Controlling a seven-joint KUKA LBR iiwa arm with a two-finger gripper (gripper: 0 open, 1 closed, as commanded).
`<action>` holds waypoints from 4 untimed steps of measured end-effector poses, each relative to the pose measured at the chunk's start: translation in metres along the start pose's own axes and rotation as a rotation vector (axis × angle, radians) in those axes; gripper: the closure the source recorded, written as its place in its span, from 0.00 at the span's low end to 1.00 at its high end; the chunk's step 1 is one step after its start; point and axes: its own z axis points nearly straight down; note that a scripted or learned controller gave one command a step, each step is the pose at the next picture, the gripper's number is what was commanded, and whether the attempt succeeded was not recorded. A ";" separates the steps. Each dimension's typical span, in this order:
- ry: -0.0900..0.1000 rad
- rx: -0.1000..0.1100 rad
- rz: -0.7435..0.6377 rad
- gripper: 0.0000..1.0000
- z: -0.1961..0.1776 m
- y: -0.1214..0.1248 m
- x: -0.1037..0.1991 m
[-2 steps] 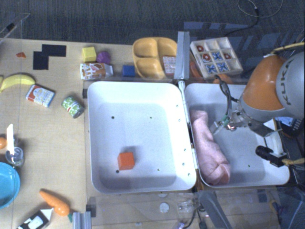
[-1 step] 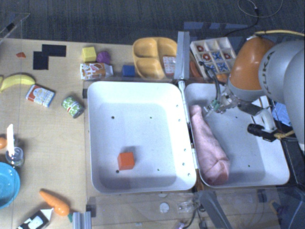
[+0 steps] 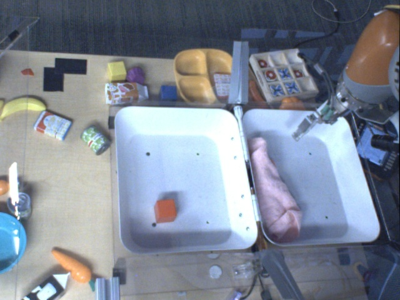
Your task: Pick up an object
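Two white bins sit side by side. A small orange cube [image 3: 165, 210] lies in the left bin [image 3: 187, 130], toward its near left corner. Along the left wall of the right bin [image 3: 337, 186] stretches a long pink soft object [image 3: 273, 192]. My gripper [image 3: 307, 125] hangs over the far part of the right bin, up and to the right of the pink object's far end and apart from it. Nothing shows at its tip. The orange-banded arm [image 3: 375, 49] reaches in from the upper right.
Behind the bins stand a yellow divided dish [image 3: 202, 74] and a tic-tac-toe board [image 3: 282, 74]. On the wooden bench to the left lie a banana [image 3: 22, 107], a small box [image 3: 53, 125], a can [image 3: 95, 139], a carrot [image 3: 72, 265] and a blue bowl [image 3: 9, 242].
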 end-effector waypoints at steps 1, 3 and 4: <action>0.006 0.003 -0.136 0.00 0.092 -0.006 0.054; 0.001 -0.001 -0.052 0.00 -0.024 -0.002 0.051; 0.005 0.004 0.072 0.00 0.090 0.014 0.064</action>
